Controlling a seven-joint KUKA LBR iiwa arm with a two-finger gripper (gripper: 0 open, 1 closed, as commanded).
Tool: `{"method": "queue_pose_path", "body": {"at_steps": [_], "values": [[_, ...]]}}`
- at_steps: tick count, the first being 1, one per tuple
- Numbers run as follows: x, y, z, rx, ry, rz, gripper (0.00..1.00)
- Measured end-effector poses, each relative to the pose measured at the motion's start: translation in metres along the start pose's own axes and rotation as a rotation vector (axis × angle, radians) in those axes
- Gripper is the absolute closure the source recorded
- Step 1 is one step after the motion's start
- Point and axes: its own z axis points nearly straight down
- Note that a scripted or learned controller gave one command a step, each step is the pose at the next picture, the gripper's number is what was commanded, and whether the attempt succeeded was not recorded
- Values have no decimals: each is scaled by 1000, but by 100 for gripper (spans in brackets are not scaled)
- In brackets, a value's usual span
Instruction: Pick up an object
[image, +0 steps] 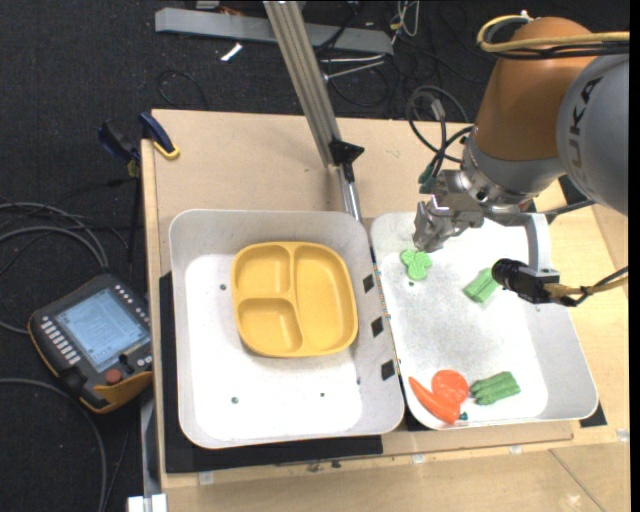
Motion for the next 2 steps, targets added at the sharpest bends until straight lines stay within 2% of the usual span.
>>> {"method": "queue_pose_path", "body": {"at_steps": [1, 2], "values": [[49, -31, 3, 1, 0, -1, 100], [96, -48, 24, 2, 0, 0, 100]]}}
